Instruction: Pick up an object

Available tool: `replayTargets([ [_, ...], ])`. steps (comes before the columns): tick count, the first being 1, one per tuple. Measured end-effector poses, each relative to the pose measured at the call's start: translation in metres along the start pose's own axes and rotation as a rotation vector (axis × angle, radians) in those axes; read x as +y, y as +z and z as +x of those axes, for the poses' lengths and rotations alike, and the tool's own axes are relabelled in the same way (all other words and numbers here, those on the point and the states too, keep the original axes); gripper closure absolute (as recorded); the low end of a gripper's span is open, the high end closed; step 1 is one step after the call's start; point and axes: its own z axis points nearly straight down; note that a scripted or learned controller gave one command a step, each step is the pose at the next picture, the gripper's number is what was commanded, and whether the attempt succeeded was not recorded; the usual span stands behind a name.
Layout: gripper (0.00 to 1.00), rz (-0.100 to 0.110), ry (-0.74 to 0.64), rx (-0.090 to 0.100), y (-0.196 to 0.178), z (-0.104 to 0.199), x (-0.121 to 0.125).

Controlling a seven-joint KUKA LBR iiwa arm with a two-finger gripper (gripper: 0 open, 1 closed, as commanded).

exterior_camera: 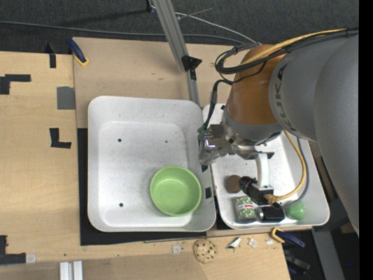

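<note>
My gripper [207, 151] hangs at the left edge of the right bin [317, 214], close to the wall between the two bins, and the big grey and orange arm hides most of that bin. In its near part lie a brown round thing [232, 184], a green and white packet [245, 209], a small black object [270, 214] and a green ball [296, 210]. All of these lie right of and nearer than the gripper. A green bowl [175, 191] sits upright in the near right corner of the left bin [116, 121].
A slanted metal pole [175, 37] rises behind the bins. A cookie-like disc [203, 250] and small scraps [234, 243] lie on the bench in front of the bins. Blue and yellow clamps [78, 52] sit at the board's corners.
</note>
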Motion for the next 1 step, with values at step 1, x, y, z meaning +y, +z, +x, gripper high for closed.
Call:
replayTargets([
  [1,1.0,-0.003,-0.001,0.0,-0.009,0.0566,-0.0114],
])
